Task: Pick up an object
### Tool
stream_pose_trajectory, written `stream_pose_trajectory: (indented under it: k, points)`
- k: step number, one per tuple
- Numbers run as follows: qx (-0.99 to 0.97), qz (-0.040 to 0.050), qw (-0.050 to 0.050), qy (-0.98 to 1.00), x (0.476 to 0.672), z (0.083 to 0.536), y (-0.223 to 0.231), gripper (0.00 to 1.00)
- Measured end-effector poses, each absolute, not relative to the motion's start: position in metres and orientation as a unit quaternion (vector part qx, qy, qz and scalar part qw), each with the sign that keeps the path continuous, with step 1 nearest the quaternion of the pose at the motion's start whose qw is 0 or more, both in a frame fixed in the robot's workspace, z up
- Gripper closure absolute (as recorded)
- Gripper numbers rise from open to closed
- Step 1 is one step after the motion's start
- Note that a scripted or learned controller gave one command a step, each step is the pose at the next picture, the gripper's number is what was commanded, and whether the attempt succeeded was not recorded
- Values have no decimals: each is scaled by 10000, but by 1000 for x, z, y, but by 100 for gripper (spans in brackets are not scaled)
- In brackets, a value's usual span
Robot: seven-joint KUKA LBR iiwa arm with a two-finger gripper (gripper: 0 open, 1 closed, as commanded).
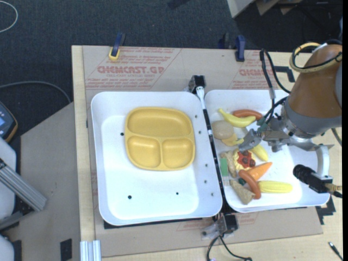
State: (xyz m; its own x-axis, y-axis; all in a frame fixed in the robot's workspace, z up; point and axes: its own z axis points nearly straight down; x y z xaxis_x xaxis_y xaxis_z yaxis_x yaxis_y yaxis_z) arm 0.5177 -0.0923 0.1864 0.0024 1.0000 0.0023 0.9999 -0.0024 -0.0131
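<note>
Whether the gripper [254, 140] is spread or closed cannot be told; nothing is seen held. It hangs low in the right bin [304, 200], above the toy food [251, 167]. The reach is judged in hand; a grasp and lift are called for next.

glossy white plastic bins [109, 194] sitting on matt brown cardboard sheet [163, 64]; smooth yellow plastic divided tray [160, 137] catching light; shiny plastic toy food [255, 173] glinting.
</note>
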Motion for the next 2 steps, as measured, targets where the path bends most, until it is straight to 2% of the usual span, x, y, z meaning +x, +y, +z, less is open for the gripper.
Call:
stream_pose_trajectory:
  k: [1, 2]
  points:
    - [-7071, 1, 6, -7071, 521, 192, -92, 0]
    - [-7074, 17, 34, -7068, 514, 148, -92, 0]
